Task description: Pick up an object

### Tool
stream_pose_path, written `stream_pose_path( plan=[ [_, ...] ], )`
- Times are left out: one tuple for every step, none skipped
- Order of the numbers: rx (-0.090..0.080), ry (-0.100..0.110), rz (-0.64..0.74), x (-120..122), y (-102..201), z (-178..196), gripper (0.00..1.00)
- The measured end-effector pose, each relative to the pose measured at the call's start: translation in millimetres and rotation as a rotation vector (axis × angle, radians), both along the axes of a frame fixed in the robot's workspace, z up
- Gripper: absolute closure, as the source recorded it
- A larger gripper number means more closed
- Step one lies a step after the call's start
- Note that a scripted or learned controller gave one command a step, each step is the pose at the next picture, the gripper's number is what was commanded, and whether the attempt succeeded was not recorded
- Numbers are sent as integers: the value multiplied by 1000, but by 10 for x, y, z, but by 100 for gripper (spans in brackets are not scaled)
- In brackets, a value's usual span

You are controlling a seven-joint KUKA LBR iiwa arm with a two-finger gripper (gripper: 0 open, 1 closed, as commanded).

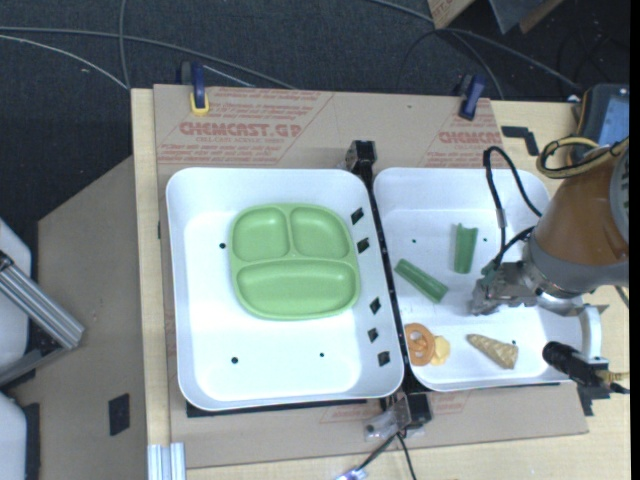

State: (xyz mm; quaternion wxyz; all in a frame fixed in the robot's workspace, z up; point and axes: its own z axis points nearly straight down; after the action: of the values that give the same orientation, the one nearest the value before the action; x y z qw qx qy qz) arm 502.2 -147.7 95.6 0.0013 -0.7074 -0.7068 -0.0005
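Observation:
The right bin (440,188) holds two green sticks, one upright (464,248) and one slanted (420,280), plus an orange pretzel-like piece (424,344) and a tan cone-shaped piece (495,349). My gripper (490,298) is low in this bin, right of the slanted green stick and just above the tan cone. Nothing shows between its fingers. The arm's orange band (585,218) rises to the right.
The left bin (200,298) carries a green divided plate (294,260). A black divider with clips (372,258) runs between the bins. Cables (505,183) loop over the right bin's far side. Blue clamps (199,86) hold the cardboard base.

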Motion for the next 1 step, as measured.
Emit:
stream_pose_path(
  plan=[
    [-4, -6, 1, 8, -24, 431, 100]
  ],
)
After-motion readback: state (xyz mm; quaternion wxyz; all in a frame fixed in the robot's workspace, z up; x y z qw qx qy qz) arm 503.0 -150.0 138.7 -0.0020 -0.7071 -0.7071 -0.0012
